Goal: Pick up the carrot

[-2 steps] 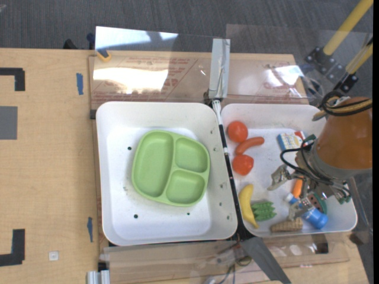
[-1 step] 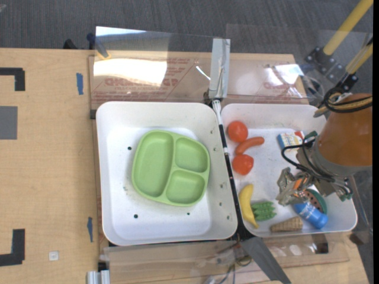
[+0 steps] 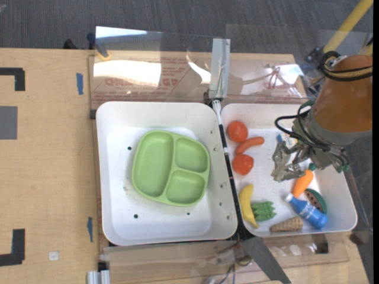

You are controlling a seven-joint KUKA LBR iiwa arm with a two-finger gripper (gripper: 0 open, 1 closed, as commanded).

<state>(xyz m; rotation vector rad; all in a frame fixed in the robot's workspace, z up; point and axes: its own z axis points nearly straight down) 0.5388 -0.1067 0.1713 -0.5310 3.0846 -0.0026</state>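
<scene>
The carrot (image 3: 302, 183) is a short orange piece lying tilted in the right bin (image 3: 343, 185), near its right side. My gripper (image 3: 288, 165) hangs low over the same bin, just left of the carrot and close against its upper end. Nothing shows as held. The arm's orange band and grey wrist cover the bin's upper right corner.
The right bin also holds a red tomato (image 3: 237, 130), a red-orange sausage shape (image 3: 251, 143), an orange ball (image 3: 243, 164), a banana (image 3: 247, 205), a green vegetable (image 3: 263, 210), a cone (image 3: 287, 224), a blue bottle (image 3: 308, 212) and a watermelon slice (image 3: 317, 199). A green divided plate (image 3: 171, 168) lies in the left bin (image 3: 112, 158).
</scene>
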